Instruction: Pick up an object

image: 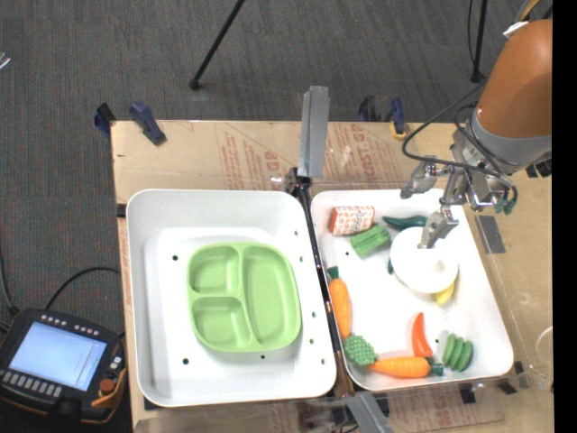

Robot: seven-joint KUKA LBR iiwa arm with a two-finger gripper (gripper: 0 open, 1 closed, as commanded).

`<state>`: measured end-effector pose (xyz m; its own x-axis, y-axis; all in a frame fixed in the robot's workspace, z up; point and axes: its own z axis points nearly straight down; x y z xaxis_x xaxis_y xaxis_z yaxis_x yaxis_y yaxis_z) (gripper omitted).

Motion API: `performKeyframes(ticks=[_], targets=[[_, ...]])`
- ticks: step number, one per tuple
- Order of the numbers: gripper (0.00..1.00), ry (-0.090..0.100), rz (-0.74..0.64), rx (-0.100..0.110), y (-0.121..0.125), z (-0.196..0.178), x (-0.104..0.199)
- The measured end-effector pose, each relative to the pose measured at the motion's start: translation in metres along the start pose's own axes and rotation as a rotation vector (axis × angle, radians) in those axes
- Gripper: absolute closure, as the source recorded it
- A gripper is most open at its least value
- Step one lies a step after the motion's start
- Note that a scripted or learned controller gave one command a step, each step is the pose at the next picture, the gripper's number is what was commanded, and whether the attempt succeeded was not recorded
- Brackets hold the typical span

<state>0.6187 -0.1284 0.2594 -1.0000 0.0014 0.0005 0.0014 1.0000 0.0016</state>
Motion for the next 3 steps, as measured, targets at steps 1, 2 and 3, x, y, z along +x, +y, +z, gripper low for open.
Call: performKeyframes(ticks=[1,2,3], targets=[[0.0,0.014,-0.147,-0.005,0.005,0.15,0.019],[0.0,0.004,-0.037,-0.001,0.031,0.175,-0.025],[0.0,0.006,0.071,-0.001,0.034,0.175,-0.025]])
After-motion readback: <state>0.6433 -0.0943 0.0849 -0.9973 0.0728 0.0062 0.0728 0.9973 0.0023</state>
